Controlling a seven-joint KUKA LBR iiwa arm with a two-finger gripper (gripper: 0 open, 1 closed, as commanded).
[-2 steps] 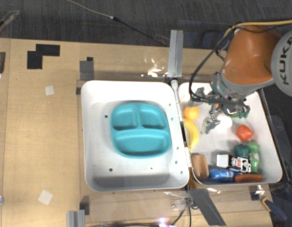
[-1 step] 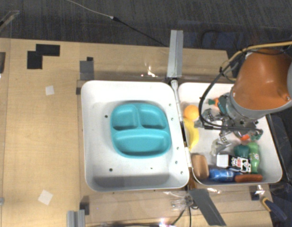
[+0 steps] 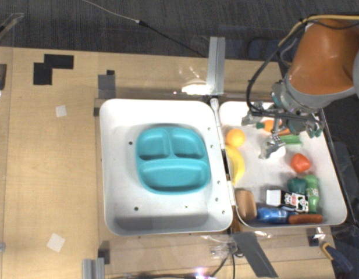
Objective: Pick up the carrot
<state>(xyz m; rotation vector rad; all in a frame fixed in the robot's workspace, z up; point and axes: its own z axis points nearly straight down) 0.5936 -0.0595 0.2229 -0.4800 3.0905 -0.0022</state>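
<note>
Orange carrot point(image 3: 267, 125) with a green top point(image 3: 291, 138): lies in the upper part of the right bin point(image 3: 337, 182), partly hidden beneath the gripper point(image 3: 276, 137). Only an orange end left of the gripper and a green stretch right of it are visible.

Gripper: hangs directly over the carrot, at the end of the grey arm with its orange band point(image 3: 323, 60). Whether the fingers are open, closed or gripping the carrot cannot be told; the metal parts overlap the carrot in the view.

Right bin, further contents:
- orange-yellow round fruit point(image 3: 235, 137), near the left wall, left of the carrot.
- yellow banana point(image 3: 237, 164), just below that fruit, along the left wall.
- red-orange round item point(image 3: 301, 163), below and right of the gripper.
- green item point(image 3: 303, 186), below the red-orange one.
- brown rounded item point(image 3: 245, 203), lower left corner.
- blue item point(image 3: 271, 215), along the bottom wall, beside the brown one.
- small black-and-white box point(image 3: 287, 199), above the blue item.
- red-brown elongated item point(image 3: 306, 218), bottom right corner.

Left bin point(image 3: 118, 156): holds a teal divided plate point(image 3: 172, 158), roughly centred.

Tabletop point(image 3: 45, 173): pale wood, carries both bins side by side; black markings point(image 3: 51, 67) sit near its upper left.
</note>
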